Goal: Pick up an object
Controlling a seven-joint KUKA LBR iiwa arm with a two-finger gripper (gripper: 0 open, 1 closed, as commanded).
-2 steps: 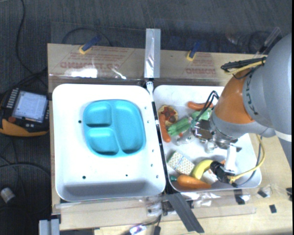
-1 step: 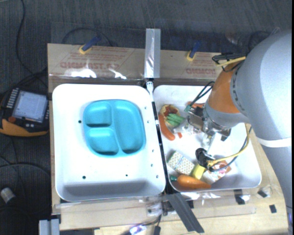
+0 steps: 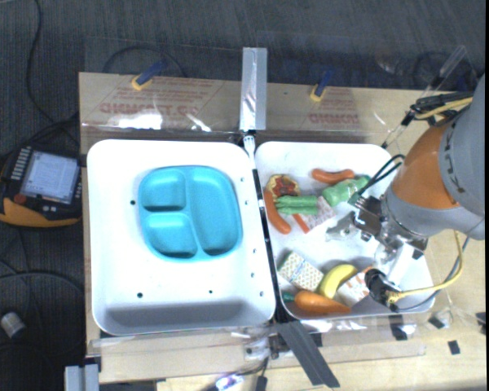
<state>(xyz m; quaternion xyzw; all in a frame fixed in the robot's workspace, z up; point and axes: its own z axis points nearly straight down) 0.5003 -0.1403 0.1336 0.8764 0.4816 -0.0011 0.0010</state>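
A blue divided tray is lying in the left bin, which is sitting beside the right bin on the worktop. Inside the right bin, toy foods are crowding the floor: a red sausage along the 9 o'clock wall, a green vegetable just beside it, an orange carrot toward 12 o'clock, and, toward 6 o'clock, a checkered packet, a banana and another carrot touching one another. The tool is hanging over the bin's middle, toward 3 o'clock of the green vegetable, with the arm reaching in from 3 o'clock. Whether its fingers are spread or pressed together I cannot tell, and nothing is visibly sitting between them. To do this well, the tool should probably be choosing a piece lying apart from its neighbours, straddling its narrow axis and descending squarely so crowded items are not nudging it aside.
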